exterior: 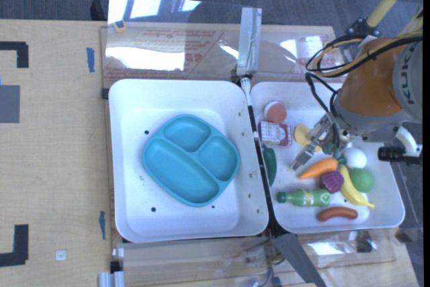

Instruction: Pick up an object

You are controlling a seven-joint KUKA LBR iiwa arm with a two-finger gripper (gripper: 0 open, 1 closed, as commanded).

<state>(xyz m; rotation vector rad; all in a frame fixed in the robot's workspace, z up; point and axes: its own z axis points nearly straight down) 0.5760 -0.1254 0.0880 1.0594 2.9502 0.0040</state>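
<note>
A grey arm, lettered "KU" on its housing, lowers its end effector [306, 156] into the right white bin [386, 215], fingers parted and empty just beside an orange plastic carrot [318, 168]. A red-labelled packet [274, 134], its print unreadable, lies nearby. A blue divided plate [191, 158] sits in the left white bin [127, 165].

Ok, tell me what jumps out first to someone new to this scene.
The big turquoise divided plate in the left bin grabs the eye. Next comes the bright toy food piled in the right bin, with the gripper low over the orange carrot, beside a purple piece and a yellow banana.
</note>
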